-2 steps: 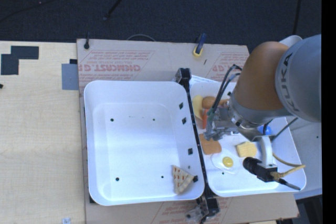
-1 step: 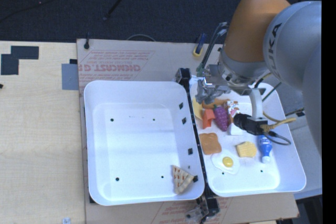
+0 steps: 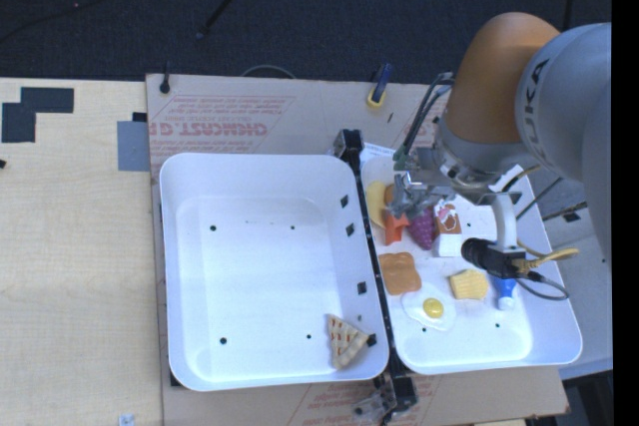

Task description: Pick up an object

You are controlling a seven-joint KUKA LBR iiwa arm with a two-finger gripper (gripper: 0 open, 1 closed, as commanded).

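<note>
My gripper (image 3: 403, 203) hangs low over the upper left of the right bin (image 3: 539, 339). It is right above a small orange piece (image 3: 395, 229) and a purple bunch of grapes (image 3: 423, 227). A pale yellow item (image 3: 375, 201) lies just to its left, against the bin's wall. Below them lie a brown slice of toast (image 3: 399, 271), a fried egg (image 3: 431, 309) and a yellow cheese block (image 3: 468, 285). A white and red item (image 3: 448, 222) sits right of the grapes. The arm hides whatever lies beneath the wrist.
The left bin (image 3: 200, 214) holds a waffle-patterned wedge (image 3: 346, 341) in its near right corner. A small blue item (image 3: 505, 293) lies beside the cheese. A black divider (image 3: 361, 214) separates the bins. A blue and yellow clip (image 3: 378, 87) rests on the cardboard behind.
</note>
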